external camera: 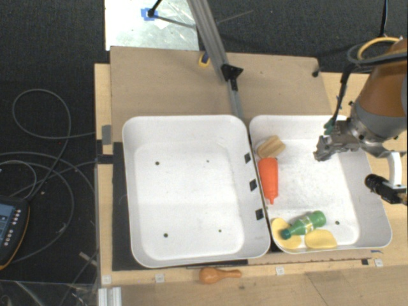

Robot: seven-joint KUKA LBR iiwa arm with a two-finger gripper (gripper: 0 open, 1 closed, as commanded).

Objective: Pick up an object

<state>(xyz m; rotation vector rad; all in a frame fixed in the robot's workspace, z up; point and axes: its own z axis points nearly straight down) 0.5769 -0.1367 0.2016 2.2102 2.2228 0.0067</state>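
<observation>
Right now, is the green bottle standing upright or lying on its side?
Lying on its side. The green bottle rests lengthwise at the right bin's near edge, across two yellow pieces.

You see a tan bench (172, 81) on dark carpet (51, 43). Cables (38, 171) loop off its left edge, and a pale floor panel (137, 14) lies beyond its far edge.

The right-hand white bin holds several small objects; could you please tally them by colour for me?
Tan: 1, the tan block-shaped piece by the bin's left wall.
Orange: 1, the orange carrot-shaped toy.
Green: 1, the green plastic bottle.
Yellow: 2, the yellow rounded piece and the yellow flat piece.
Total: 5 in the right-hand white bin.
</observation>
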